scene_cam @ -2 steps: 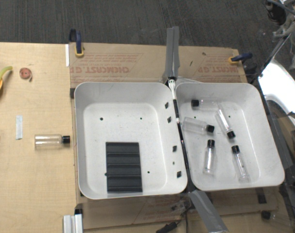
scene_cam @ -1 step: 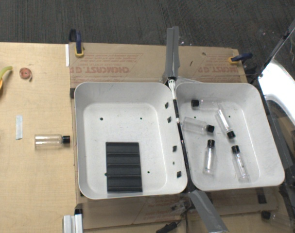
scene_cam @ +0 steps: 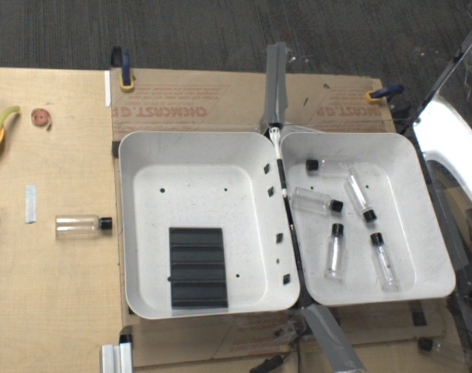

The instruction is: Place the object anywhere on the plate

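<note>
Gripper state cannot be told from this view. Right bin (scene_cam: 407, 150) holds four clear vials with black caps, all lying flat on its floor. One vial (scene_cam: 315, 201) lies crosswise near the divider, cap toward the bin's middle. A second vial (scene_cam: 358, 195) lies slanted just beside it, cap at its lower end. A third vial (scene_cam: 333, 255) and a fourth vial (scene_cam: 383, 263) lie lengthwise nearer the front wall, caps at their far ends, apart from each other. A small black cap (scene_cam: 312, 164) sits near the back; whether a vial is attached to it is unclear. Left bin (scene_cam: 142, 154) touches the right one along the middle and bears the plate (scene_cam: 197, 268), a dark ribbed rectangle at the front of its floor, with nothing resting on it. On the wooden bench (scene_cam: 57, 162) to the left lies another vial (scene_cam: 78, 224), well apart from both bins
</note>
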### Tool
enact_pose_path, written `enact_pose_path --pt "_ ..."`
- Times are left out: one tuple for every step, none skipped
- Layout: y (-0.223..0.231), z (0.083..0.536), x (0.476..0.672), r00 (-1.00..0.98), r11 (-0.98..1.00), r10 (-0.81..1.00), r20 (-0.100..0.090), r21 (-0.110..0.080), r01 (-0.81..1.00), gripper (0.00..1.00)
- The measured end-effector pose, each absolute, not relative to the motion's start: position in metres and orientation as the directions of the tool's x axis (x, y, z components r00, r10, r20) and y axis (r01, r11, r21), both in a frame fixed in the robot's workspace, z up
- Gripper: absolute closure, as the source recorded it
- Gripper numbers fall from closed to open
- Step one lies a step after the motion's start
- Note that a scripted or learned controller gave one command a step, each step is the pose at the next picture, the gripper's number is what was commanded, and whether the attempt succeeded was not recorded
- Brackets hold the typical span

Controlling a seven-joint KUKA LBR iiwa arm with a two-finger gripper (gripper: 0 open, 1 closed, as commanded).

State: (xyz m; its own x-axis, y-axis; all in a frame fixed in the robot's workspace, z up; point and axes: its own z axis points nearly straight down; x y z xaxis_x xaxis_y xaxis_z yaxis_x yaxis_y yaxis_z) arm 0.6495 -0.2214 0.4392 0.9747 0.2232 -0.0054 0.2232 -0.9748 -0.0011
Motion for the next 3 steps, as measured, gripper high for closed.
enact_pose_path --pt "-0.183 0.44 0.651 0.98 -0.98 0.2 -0.004 -0.002 0.2 0.0" --pt "-0.222 0.438 0.643 0.977 -0.977 0.213 -0.005 -0.001 0.213 0.0" --pt "-0.168 0.44 0.651 0.98 -0.98 0.199 -0.004 -0.002 0.199 0.0"
